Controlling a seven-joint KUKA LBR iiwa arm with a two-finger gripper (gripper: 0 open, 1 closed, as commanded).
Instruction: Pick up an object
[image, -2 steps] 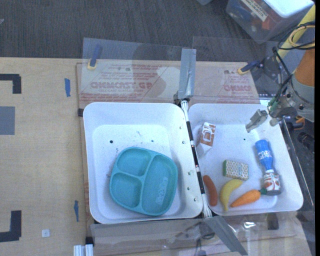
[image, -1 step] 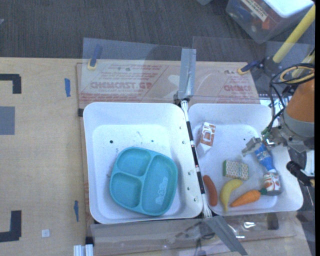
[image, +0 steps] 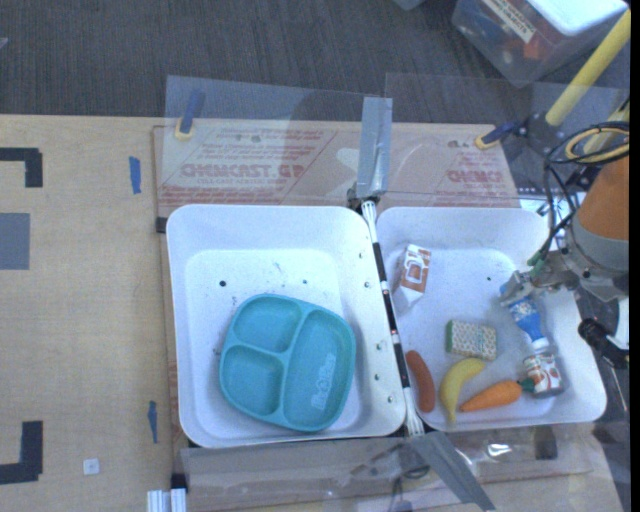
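The camera view looks down on two shallow white bins set side by side on a pale wooden bench (image: 80, 330). The left bin (image: 190, 240) holds a turquoise plastic divided plate (image: 288, 362), which lies toward the near side, well apart from the far wall and left wall, with bare floor along both.

The right bin (image: 470, 225) holds the loose items. A small white and orange carton (image: 415, 268) lies near the dividing wall, with open floor between it and the far edge. A reddish-brown sausage (image: 422, 380) lies along the dividing wall at the near side. Just right of it, a yellow banana (image: 458, 385) curves beside an orange carrot (image: 490, 396), their ends close together near the front rim. A speckled green and tan sponge block (image: 471, 339) sits above the banana, with bare floor around it. A small white bottle with a blue label (image: 527, 325) and a small red and white jar (image: 543, 372) lie close to the right wall.

The grey arm with its orange band (image: 606, 210) enters over the right rim. The gripper (image: 520, 290) sits low at the upper end of the blue-labelled bottle; I cannot tell how it is set or whether it has hold of anything.
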